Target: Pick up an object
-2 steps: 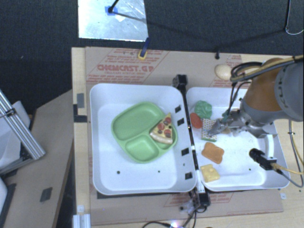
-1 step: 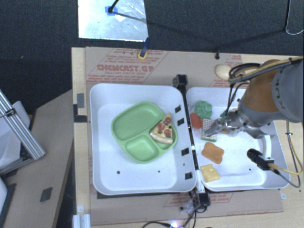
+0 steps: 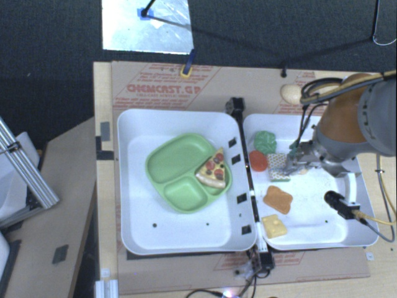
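Faintly, red "CHEMCAST GP" print marks the board (image 3: 162, 87) behind 2 bins (image 3: 133, 166).

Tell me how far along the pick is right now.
Done: the arm has reached into the right bin, with the gripper low by a grey checkered piece. In hand: nothing visibly lifted; whether it grips that piece is unclear. Left: the lift. The tomato, green piece, toast and cheese lie untouched.

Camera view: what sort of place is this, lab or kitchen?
Probably a robot lab bench, not a kitchen: a grey KUKA arm reaches over two shallow white plastic bins holding toy food, such as a pizza slice on a green divided plate.
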`<state>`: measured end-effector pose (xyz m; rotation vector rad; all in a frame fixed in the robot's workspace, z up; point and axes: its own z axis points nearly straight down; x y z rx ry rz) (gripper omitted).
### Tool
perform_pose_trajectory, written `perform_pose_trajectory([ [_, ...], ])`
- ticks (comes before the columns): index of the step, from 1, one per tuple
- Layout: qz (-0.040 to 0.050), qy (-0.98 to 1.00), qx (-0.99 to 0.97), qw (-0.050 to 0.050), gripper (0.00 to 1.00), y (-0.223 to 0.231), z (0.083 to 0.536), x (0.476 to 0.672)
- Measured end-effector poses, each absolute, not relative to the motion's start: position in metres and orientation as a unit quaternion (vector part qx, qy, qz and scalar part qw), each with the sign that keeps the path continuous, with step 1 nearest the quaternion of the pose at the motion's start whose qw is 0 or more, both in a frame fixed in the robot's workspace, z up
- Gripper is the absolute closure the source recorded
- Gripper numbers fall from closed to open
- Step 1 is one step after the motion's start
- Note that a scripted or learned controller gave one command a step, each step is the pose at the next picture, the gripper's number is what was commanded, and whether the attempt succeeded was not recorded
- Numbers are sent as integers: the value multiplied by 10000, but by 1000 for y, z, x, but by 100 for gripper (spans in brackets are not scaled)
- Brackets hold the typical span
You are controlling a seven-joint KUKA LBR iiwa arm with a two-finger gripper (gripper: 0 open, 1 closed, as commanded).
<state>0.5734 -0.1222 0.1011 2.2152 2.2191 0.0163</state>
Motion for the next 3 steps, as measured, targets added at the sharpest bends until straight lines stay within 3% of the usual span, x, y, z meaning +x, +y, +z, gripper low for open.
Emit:
perform_pose_trajectory([
  [1, 11, 7086, 7056, 20, 100, -124, 147, 581],
  [3, 15, 7092, 7050, 19, 100, -121, 227, 592],
])
